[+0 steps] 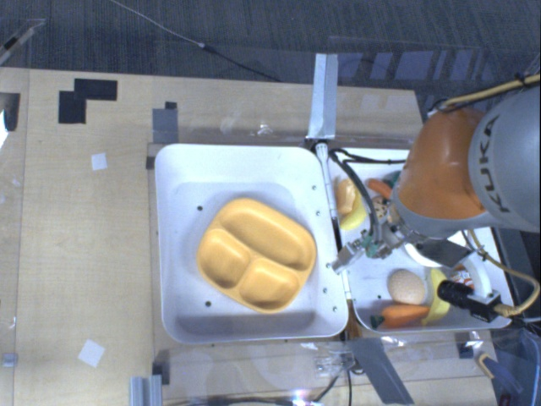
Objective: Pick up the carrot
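The carrot (405, 315) lay flat near the front edge of the right bin (365, 309), its orange length running along that edge, just in front of a tan, egg-shaped item (407, 287) and beside a yellow item (439, 304) toward the bin's front right corner. The arm (461, 172) leaned in over the right bin, its orange band covering much of the bin's back half. The pincer (365, 245) hung low beside the wall shared with the left bin, well apart from the carrot; whether it was spread or pressed together could not be told. The left bin (182, 180) held a yellow three-part tray (256, 252) near its middle. More produce (346, 195) sat along the right bin's back left side, partly hidden by cables.
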Robot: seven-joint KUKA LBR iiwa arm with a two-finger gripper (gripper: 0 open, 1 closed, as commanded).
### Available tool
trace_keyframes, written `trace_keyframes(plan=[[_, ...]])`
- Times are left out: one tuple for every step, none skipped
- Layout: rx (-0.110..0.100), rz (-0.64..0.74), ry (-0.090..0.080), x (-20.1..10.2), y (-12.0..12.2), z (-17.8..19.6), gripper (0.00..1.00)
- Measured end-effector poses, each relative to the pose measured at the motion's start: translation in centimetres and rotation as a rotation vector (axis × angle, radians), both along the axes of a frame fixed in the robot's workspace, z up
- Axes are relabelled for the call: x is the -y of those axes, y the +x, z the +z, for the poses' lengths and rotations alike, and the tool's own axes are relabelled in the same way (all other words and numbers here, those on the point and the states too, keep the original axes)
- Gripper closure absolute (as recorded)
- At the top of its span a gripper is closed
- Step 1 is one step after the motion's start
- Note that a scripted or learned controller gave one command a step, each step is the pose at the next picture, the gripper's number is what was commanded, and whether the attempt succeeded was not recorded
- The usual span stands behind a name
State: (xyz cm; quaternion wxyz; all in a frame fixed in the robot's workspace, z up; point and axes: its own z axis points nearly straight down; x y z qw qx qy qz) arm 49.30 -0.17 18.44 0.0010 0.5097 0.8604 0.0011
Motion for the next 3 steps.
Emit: trace_keyframes(plan=[[0.003, -0.224, -0.001, 5.2, 8.9, 0.1, 0.0], [-0.001, -0.303, 0.001, 1.0, 0.3, 0.0, 0.0], [0.001, -0.606, 0.001, 5.0, 3.8, 0.0, 0.0]])
